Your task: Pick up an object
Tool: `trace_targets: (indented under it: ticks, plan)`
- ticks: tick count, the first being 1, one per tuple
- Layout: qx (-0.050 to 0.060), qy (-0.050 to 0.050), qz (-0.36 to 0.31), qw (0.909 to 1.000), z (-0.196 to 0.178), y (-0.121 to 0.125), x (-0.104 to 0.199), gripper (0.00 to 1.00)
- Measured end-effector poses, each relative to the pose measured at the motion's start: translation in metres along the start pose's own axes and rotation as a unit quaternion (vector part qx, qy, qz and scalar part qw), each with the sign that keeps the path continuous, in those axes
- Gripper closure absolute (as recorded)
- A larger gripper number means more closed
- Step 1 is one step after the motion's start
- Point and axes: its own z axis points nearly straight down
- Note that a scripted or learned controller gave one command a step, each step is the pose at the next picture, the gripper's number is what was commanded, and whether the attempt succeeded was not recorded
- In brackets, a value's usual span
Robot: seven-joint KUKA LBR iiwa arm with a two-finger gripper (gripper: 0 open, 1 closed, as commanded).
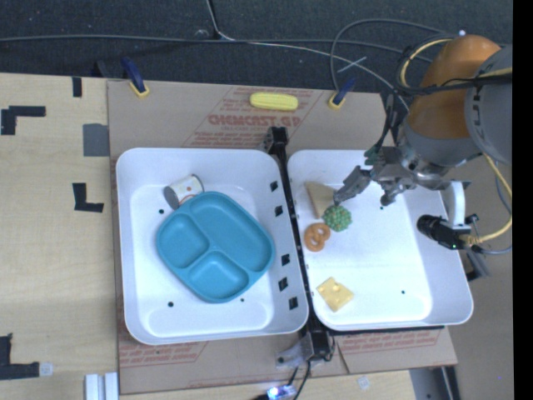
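Cardboard [166, 115] covers the wooden tabletop [50, 248] under two shallow white bins, and the right bin [433, 298] serves as the landmark here. The left bin [133, 223] sits just beside it, sharing a black divider [287, 223]. Above the right bin's far right corner hangs the grey arm [491, 115] with its orange band [454, 73]. In the left bin lies a blue compartment tray [215, 244], with a small tipped-over cup [183, 190] touching its far left edge. The gripper [372, 188] hovers over the right bin's far half, its two fingers [351, 187] spread apart with nothing between them. Just below the nearer finger, toward the right bin's left wall, sits a green broccoli-like piece [337, 217]. A pale wedge of cheese [319, 197] lies just beyond it, an orange pretzel [316, 237] touches its near left side, and a yellow block [335, 293] rests well nearer the front. A yellow corn cob [273, 101] lies on the cardboard beyond both bins.
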Motion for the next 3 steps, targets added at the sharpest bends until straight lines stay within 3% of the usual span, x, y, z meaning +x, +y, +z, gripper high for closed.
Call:
trace_targets:
  ticks: [1,3]
  plan:
    - [-0.007,-0.001,-0.002,1.0,-0.008,0.003,0.0,0.0]
    - [-0.006,-0.001,-0.002,1.0,0.095,0.007,0.0,0.0]
